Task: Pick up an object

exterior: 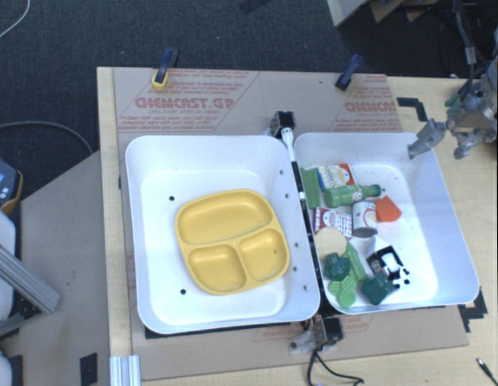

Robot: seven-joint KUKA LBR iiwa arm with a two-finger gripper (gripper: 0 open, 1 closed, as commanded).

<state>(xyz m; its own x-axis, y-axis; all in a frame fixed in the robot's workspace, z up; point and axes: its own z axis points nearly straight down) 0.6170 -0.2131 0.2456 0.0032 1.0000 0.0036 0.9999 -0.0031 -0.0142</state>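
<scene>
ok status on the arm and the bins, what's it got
End effector open over right bin's far right edge, holding nothing. Small items heaped in that bin, untouched. Yellow tray in left bin.

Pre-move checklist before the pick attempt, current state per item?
1. Pincer free of load: ok, nothing between its fingers.
2. Pincer over a target: not ok, it sits at the right bin's far right rim, away from the pile.
3. Objects available: ok, the right bin holds a green bottle, an orange piece, a small can and dark green toys.
4. Isolated target: not ok, items touch or overlap; the orange piece at the pile's edge looks most open.
5. Left bin: ok, yellow divided tray lies flat.
6. Finger opening wide enough: cannot tell.
</scene>
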